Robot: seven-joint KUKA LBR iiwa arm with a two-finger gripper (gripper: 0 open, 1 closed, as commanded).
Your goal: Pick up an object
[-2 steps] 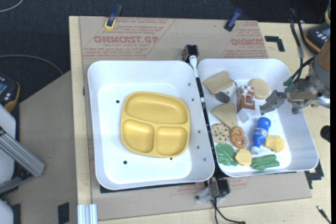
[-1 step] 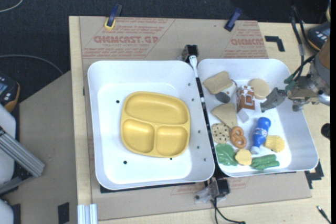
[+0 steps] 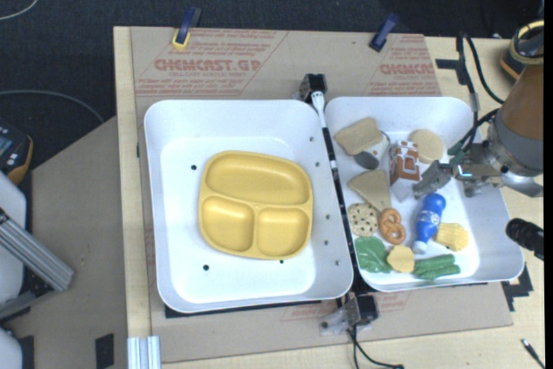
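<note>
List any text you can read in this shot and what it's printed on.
"CHEMCAST GP": red print on the brown protective paper of the board under the bins, at top left.
Same red print repeats at top right, partly cut off by the right bin.
Smaller red lines beneath both: too blurred to read.

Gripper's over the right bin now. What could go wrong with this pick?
1. Clutter: the blue bottle lies touching the pretzel and the yellow piece, so the gripper may nudge or catch a neighbour.
2. The bottle looks rounded; it may slip or roll away.
3. Items near the right bin wall leave little finger room.
</note>
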